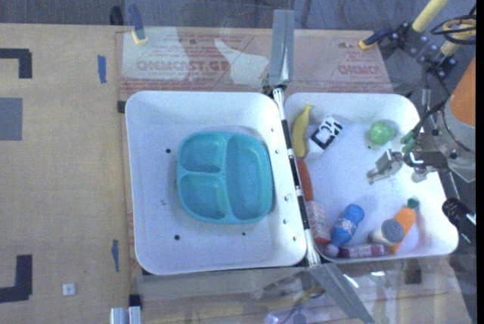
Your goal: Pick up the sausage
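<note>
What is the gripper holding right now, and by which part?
Nothing. The gripper hangs over bare floor of the right bin with nothing between its fingers. The sausage lies untouched along that bin's left wall, below the banana.

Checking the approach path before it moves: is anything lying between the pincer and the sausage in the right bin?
Nothing visible does. The pincer hangs over bare white floor of the right bin, and the long reddish sausage lies along the bin's left wall. The yellow banana and the blue bottle sit off that line.
</note>
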